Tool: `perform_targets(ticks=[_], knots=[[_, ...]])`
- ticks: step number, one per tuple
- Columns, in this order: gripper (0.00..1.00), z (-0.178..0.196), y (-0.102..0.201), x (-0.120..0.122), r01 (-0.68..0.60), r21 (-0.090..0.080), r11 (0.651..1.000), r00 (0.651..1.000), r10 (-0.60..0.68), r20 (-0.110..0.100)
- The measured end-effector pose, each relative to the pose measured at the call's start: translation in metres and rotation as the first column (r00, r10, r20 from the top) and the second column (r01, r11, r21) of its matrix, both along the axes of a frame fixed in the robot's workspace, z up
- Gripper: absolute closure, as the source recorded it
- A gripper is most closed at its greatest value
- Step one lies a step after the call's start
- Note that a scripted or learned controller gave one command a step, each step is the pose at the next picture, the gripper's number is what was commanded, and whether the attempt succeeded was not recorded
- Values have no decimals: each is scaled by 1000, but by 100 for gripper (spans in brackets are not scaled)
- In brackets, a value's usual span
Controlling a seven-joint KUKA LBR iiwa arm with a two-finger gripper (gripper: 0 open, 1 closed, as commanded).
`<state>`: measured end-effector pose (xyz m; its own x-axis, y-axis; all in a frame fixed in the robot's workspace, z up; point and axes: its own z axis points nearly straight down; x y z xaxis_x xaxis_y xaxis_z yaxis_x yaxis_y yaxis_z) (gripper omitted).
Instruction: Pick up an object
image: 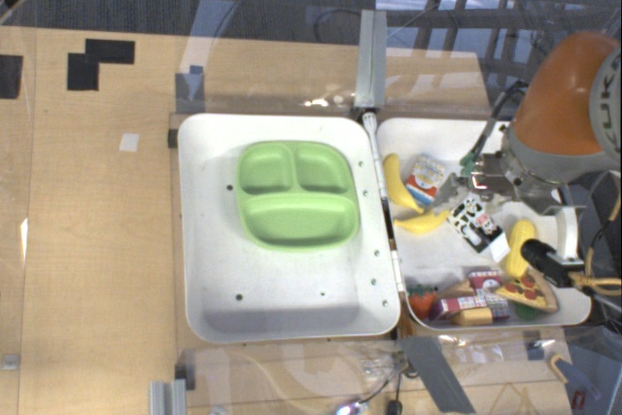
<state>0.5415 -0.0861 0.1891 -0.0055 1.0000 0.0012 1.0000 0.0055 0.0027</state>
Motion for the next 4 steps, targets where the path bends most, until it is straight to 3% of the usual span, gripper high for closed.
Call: perform_targets(ticks=[1, 2, 3, 4], knots=[[0, -72, -43, 27, -187, -10, 982, 982, 187, 20], [0, -98, -65, 7, -206, -9, 978, 978, 206, 13], [0, -97, -38, 5, -328, -4, 945, 945, 328, 5], [100, -84, -37, 8, -328, -7, 945, 945, 328, 14]])
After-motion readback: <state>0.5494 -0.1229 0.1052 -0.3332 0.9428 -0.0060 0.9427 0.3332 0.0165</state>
